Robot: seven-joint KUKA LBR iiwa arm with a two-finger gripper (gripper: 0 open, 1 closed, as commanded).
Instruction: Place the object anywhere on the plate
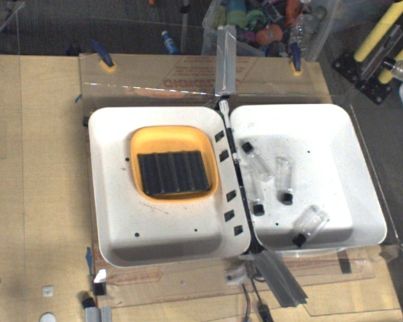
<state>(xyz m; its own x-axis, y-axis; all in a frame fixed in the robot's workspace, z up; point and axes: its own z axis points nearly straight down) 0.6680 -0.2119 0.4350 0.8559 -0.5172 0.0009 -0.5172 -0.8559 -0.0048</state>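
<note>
A yellow plate (169,135) with rounded corners sits in the left white bin (114,200), a little above its middle. A black ribbed rectangular object (173,173) lies flat on the plate and covers most of its lower half. In the right white bin (336,153) lie several clear vials with black caps: one near the divider (250,154), one in the middle (283,176), and one by the front wall (310,221).
The raised divider (234,180) between the bins carries black markers. A clear tub of colourful toys (269,9) stands behind the bins. Blue clamps (105,59) hold the board's back edge. Yellow and black gear (383,32) sits at the far right.
</note>
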